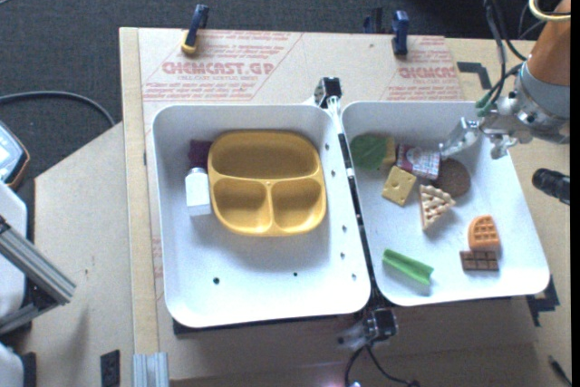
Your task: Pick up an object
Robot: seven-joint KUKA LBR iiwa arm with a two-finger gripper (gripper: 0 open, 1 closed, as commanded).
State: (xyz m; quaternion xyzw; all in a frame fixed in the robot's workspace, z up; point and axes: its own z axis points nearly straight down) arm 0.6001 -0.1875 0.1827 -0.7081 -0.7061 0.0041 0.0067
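I see the right bin (530,236) carrying the loose pick candidates. A yellow cheese wedge (399,185) with holes lies near its middle left; just right of it sits a tan triangular waffle-like piece (434,203). A green round item (367,149) rests near the bin's upper left corner, with a small red-and-white wrapped piece (422,161) between it and a dark brown round cookie (454,179). Lower right: an orange waffle piece (484,231) just above a brown chocolate bar segment (479,261), the two nearly touching. A green elongated block (407,268) lies near the bin's front wall, well apart from the rest.

The gripper (456,140) hangs over the upper part of the right bin, its tip just above the wrapped piece and the cookie. From this angle I cannot tell whether the jaws are spread or closed, and I see nothing between them. The arm (551,68) enters from the right, orange band above the wrist.

The left bin (181,285) holds a yellow three-compartment plate (266,181). A small white bottle (198,191) touches its left edge, and a dark maroon item (199,149) shows just above the bottle, partly hidden by the plate.

Both bins sit side by side on a brown board (272,68) printed with red lettering, clamped on the bench at its far edge by two clamps (194,29).
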